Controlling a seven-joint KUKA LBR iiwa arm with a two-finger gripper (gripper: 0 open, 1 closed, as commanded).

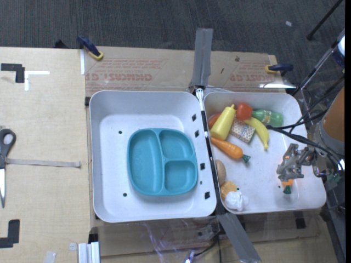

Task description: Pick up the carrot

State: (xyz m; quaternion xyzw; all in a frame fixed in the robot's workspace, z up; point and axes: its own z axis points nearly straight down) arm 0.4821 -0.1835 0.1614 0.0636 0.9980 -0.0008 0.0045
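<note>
The carrot (227, 148), orange with a dark green tip, lies slantwise in the left half of the right bin (307, 199), just below a yellow bottle (223, 123). My gripper (288, 172) hangs over the right part of the same bin, well to the right of the carrot and apart from it. A small orange and green piece (287, 188) lies on the bin floor just below the gripper.
Around the carrot lie a red tomato (243, 112), a green item (269, 116), a banana (261, 131), a speckled block (241, 131), a tan lump (220, 170) and a white lump (236, 201). The left bin (104, 163) holds a teal divided plate (163, 161). Cables (296, 126) cross the right bin's far corner.
</note>
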